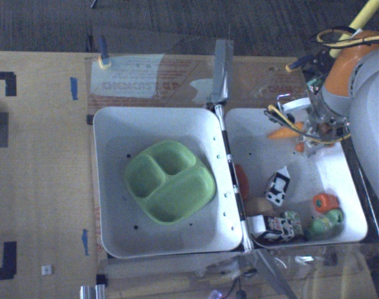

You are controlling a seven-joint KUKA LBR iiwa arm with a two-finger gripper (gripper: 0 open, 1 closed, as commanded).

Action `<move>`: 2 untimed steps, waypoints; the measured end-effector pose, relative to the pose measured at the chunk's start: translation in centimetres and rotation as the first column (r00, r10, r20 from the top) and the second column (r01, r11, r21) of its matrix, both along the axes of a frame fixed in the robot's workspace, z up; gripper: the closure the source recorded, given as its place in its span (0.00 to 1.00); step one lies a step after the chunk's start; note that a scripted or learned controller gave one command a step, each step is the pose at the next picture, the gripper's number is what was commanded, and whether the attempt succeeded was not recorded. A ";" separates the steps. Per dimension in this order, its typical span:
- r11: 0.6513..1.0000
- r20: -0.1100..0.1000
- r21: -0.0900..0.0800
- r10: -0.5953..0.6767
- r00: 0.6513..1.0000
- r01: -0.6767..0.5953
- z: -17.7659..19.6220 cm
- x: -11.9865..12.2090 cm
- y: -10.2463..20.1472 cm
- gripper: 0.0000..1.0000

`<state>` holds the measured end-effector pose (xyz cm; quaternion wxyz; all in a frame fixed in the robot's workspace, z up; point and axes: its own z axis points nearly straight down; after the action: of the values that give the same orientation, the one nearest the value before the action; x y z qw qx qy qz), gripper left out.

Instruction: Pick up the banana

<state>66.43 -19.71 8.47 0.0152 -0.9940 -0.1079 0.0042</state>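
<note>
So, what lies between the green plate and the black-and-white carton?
In the camera view: the bins' adjoining rims and a red item just inside the right bin.

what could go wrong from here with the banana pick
1. No clearly banana-shaped item can be made out in the right bin, so the gripper may close on the wrong thing, such as the orange piece beside it.
2. The gripper sits near the bin's far wall, which may block a clean descent.
3. Toys crowd the near edge, like the black-and-white carton, so neighbours could get knocked.
</note>
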 end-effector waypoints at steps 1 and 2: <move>0.999 0.011 -0.007 0.033 0.999 -0.033 1.5 0.1 -0.7 1.00; 0.999 0.008 -0.008 0.035 0.999 -0.035 0.5 0.2 -0.9 1.00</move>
<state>66.66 -20.57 8.94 0.0108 -0.9921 -0.1252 0.0007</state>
